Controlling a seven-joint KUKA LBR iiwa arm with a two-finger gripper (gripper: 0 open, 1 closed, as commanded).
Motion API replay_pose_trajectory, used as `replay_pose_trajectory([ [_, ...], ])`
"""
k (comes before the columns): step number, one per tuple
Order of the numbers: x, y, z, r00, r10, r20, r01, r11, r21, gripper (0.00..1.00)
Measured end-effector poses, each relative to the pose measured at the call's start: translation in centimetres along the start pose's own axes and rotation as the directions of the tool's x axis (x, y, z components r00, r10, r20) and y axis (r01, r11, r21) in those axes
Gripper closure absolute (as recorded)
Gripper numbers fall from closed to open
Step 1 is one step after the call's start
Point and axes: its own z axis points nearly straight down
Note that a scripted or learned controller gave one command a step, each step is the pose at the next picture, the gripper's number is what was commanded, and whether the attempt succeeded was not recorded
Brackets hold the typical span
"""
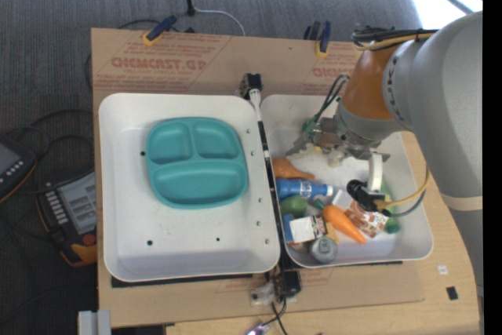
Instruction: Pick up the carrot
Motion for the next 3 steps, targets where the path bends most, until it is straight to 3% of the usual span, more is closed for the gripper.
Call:
replay_pose_trajectory([
  [1,0.0,0.0,0.0,1.000,0.000,0.000,0.000,1.000,0.000,0.00],
  [2,-1.1,-9.5,-0.2,0.978,-0.207,0.003,0.207,0.978,-0.004,0.00],
  [3,-1.2,-9.4,-0.1,0.983,0.182,-0.002,-0.182,0.983,-0.002,0.00],
])
